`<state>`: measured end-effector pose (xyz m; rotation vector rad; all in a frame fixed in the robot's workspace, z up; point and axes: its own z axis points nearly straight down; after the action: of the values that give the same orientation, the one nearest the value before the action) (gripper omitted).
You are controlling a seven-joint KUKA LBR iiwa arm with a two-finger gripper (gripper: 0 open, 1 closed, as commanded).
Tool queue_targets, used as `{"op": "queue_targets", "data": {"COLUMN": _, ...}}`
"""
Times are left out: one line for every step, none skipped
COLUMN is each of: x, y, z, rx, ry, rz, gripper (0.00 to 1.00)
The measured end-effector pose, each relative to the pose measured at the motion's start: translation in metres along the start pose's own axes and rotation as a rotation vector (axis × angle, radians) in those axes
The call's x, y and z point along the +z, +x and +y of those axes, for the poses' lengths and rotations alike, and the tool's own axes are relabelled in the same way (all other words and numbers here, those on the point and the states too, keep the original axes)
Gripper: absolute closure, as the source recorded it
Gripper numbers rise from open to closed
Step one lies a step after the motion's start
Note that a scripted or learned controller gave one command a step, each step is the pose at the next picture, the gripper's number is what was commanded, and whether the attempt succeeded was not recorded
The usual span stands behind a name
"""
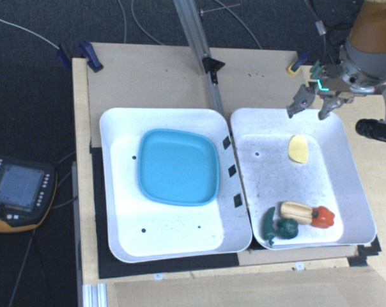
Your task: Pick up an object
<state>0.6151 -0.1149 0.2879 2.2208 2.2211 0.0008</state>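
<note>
My gripper (pixel 313 107) hangs above the far edge of the right bin (pixel 270 178), open, with nothing between its fingers. A pale yellow piece (pixel 298 149) lies in that bin just below and slightly left of the gripper. At the bin's near edge lie a tan roll-shaped toy (pixel 296 211), a red pepper-like toy (pixel 323 217) touching it, and a dark green toy (pixel 279 226) beside them.
The left bin (pixel 119 190) holds a blue plate (pixel 178 166). A metal pole (pixel 193 24) slants up from between the bins at the back. Blue clamps (pixel 89 55) sit at the bench's far corners. A handheld pendant (pixel 17 190) lies off the bench at left.
</note>
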Motion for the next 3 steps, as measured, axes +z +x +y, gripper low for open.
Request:
{"op": "queue_targets", "data": {"x": 0.000, "y": 0.000, "z": 0.000, "rx": 0.000, "ry": 0.000, "rz": 0.000, "gripper": 0.00}}
{"op": "queue_targets", "data": {"x": 0.059, "y": 0.006, "z": -0.005, "rx": 0.000, "ry": 0.005, "rz": 0.001, "gripper": 0.00}}
{"op": "queue_targets", "data": {"x": 0.122, "y": 0.007, "z": -0.010, "rx": 0.000, "ry": 0.006, "rz": 0.001, "gripper": 0.00}}
